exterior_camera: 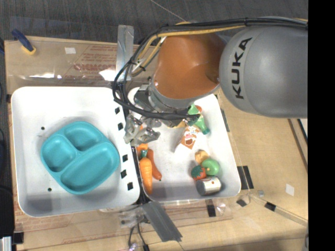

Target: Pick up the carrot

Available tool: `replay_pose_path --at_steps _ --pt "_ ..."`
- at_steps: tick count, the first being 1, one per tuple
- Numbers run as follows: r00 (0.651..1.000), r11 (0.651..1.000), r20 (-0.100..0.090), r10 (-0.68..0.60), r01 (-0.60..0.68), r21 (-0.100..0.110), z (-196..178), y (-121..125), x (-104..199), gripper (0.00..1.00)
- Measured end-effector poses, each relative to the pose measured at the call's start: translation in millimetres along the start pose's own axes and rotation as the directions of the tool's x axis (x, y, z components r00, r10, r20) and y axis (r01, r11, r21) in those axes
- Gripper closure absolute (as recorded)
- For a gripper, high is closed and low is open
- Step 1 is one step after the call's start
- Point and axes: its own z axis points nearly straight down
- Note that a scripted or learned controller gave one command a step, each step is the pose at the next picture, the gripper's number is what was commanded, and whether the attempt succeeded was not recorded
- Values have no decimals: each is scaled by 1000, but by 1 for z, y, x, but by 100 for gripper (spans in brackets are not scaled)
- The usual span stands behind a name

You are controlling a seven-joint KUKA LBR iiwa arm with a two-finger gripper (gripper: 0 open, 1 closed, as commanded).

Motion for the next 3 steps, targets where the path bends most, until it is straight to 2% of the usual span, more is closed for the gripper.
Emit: replay_pose_path --at_steps 1,2,3 --pt "978 978 1 -210 210 1 17 49 22 100" --pt "911 911 2 -413 413 10 -80 -12 36 100" --pt "747 747 2 -665 665 5 -46 -47 5 100"
